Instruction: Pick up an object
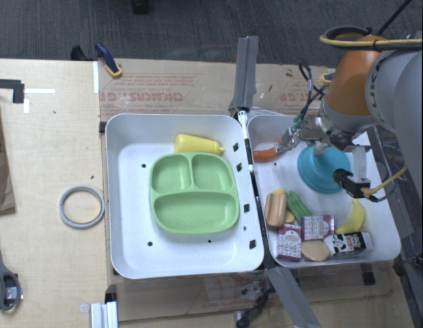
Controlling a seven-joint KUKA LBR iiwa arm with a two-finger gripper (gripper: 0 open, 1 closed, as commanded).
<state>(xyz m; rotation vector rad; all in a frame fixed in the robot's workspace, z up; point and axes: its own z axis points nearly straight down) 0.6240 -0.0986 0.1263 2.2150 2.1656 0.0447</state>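
Two bins (115, 203) — pincer (290, 139) over right bin | green tray (194, 192) left

Faint red print on cardboard sheet (170, 91) (upside down, unreadable), no other text

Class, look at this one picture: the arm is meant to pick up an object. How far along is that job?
Done: the arm has reached into the right bin, its gripper low near the orange piece at the far end. In hand: nothing shows between its fingers. Left: grasping and lifting something; the blue cup, banana and small boxes lie in that bin, and the green tray and yellow bottle in the left bin.
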